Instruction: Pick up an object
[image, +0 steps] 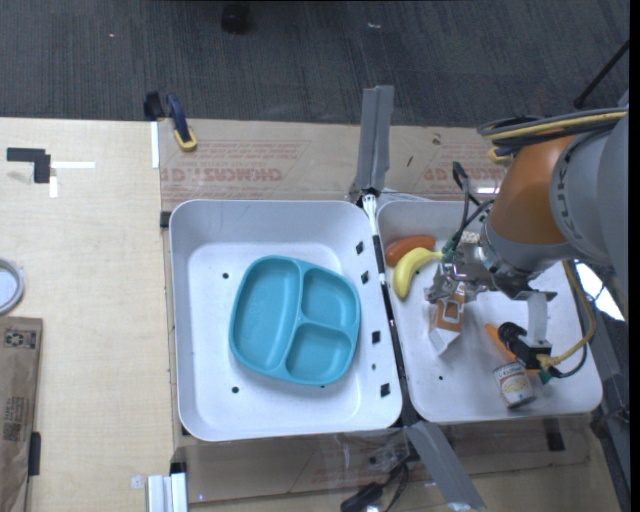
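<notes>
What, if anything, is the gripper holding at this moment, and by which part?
It cannot be told. The gripper is low in the right bin, just over a small orange-and-white packet and beside the banana, but its tips are hidden.

Left shallow white bin: one light-blue plastic plate with three compartments, lying flat near the bin's centre. Right shallow white bin: one yellow banana, curved, touching an orange-red rounded item at the far left corner; one small brown-and-white packet just below the gripper; one small orange piece beside a black part; one small can with a pale label near the front right. Grey arm with orange band reaches over the right bin; its gripper is low, between banana and packet.
</notes>
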